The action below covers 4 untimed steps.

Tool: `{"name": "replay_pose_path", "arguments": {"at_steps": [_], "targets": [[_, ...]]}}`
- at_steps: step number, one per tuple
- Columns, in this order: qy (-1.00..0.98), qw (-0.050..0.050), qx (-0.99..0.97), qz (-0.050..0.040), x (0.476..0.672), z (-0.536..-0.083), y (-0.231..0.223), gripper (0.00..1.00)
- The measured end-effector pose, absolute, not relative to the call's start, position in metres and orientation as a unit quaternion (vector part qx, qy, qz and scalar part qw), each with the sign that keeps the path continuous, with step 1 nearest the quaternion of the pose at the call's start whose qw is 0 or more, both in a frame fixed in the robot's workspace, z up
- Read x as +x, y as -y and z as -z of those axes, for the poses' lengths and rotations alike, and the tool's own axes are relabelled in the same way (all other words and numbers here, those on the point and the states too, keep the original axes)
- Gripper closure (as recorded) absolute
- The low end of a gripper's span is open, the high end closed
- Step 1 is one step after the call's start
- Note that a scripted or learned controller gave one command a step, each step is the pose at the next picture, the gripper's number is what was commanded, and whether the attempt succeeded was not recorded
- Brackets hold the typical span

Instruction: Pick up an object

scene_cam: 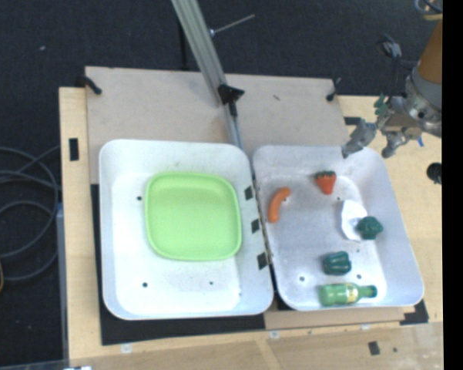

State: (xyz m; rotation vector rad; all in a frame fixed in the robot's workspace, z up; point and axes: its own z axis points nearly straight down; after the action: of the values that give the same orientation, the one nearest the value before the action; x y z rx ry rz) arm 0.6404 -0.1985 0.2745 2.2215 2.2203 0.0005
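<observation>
1. The left bin lies just left of the divider where the two white bins meet, and it holds a light green square plate, flat, near its middle.
2. A grey metal rail slants down from the top of the view and ends above the far end of that divider.
3. The right bin lies just right of the divider. An orange sausage-shaped piece lies closest to the divider, in the bin's far half.
4. Further right of the divider, a small red strawberry-like toy sits near the far wall.
5. Toward the near wall lie a dark green pepper-like toy and, nearer still, a green-yellow bottle on its side.
6. A white piece and a dark teal lump, touching, lie right of these.
7. The gripper hovers over the right bin's far right corner, well right of the divider, fingers spread and grasping nothing.
</observation>
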Motion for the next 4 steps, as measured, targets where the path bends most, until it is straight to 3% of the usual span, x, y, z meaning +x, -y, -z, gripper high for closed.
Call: {"name": "replay_pose_path", "arguments": {"at_steps": [3, 4], "targets": [[-0.707, -0.002, 0.707, 0.0013, 0.636, -0.109, 0.21, 0.0], [-0.707, 0.001, 0.707, -0.0006, 0.638, -0.124, 0.211, 1.0]]}}
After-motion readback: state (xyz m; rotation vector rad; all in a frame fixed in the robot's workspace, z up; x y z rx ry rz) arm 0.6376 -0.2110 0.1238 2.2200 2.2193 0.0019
